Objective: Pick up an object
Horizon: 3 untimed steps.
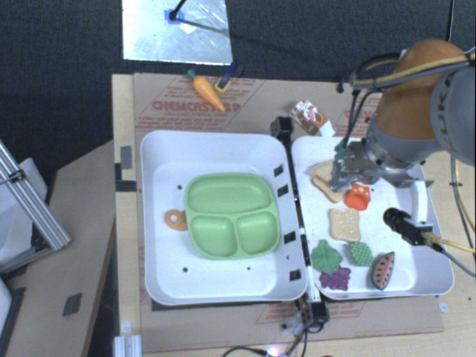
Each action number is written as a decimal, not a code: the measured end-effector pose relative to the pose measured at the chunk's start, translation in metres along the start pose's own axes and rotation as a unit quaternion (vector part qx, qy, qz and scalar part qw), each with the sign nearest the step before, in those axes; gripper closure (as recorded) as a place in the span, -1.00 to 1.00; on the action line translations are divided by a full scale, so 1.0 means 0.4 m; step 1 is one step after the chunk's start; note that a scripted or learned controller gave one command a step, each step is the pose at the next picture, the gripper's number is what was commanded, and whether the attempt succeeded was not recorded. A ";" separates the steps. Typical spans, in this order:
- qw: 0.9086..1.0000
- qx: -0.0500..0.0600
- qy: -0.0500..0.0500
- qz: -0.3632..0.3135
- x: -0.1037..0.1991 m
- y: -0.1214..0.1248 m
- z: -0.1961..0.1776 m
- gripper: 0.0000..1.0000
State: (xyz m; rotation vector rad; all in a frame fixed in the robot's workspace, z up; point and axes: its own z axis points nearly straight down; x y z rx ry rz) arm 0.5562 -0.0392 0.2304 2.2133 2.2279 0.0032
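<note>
Red print "CHEMCAST" on brown cardboard sheet (pixel 245 95) under bins, reversed; remaining letters illegible.

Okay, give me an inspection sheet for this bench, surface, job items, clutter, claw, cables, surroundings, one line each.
Surface: two white bins side by side, left bin and right bin, on a cardboard sheet.
Job's things: right bin holds bread slice, red piece, green leaf, purple grapes, watermelon slice.
Clutter: green divided plate and a pretzel in the left bin; carrot on the cardboard.
Claw: claw low over the right bin's far end; finger state unclear.
Cables: black cables loop above the wrist.
Surroundings: foil sheet beyond the bench.
</note>
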 end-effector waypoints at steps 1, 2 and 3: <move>1.000 0.000 -0.001 0.000 0.018 0.018 0.022 1.00; 1.000 0.001 -0.001 0.003 0.008 -0.011 0.039 1.00; 1.000 0.000 0.000 0.001 0.012 0.005 0.036 1.00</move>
